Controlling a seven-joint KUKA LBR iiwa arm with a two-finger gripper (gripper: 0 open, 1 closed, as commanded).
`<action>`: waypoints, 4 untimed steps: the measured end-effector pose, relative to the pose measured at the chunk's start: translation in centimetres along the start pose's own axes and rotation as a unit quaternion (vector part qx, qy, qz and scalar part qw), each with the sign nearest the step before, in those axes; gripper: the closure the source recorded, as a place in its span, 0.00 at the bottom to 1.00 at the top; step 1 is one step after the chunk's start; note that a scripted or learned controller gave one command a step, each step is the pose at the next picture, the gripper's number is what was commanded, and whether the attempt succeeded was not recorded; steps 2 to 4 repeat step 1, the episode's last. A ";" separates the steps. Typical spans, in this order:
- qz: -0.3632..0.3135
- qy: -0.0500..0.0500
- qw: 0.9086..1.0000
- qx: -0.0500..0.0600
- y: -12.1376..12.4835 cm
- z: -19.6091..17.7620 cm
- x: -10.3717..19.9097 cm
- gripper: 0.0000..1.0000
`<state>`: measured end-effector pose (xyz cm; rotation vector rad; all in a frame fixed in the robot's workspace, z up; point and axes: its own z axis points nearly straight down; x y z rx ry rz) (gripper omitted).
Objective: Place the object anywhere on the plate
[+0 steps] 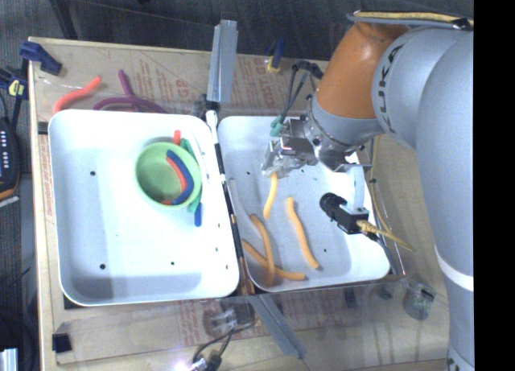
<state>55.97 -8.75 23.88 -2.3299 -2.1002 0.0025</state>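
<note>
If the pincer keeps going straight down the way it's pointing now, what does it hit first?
Most likely the orange strip hanging right under the pincer, then the floor of the right bin. Depth is hard to judge from this slanted view, so treat that as a best guess.

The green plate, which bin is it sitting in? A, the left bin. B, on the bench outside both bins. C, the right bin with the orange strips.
A: the green plate sits inside the left bin, with red, blue and green strips on it, while the orange strips lie in the right bin under the claw.
</note>
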 end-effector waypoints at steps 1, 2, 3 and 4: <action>0.000 0.000 1.000 0.000 0.0 0.0 0.0 0.00; 0.000 0.000 1.000 0.000 0.0 0.0 0.0 0.00; 0.000 0.000 1.000 0.000 0.0 0.0 0.0 0.00; 0.000 0.000 1.000 0.000 0.0 0.0 0.0 0.00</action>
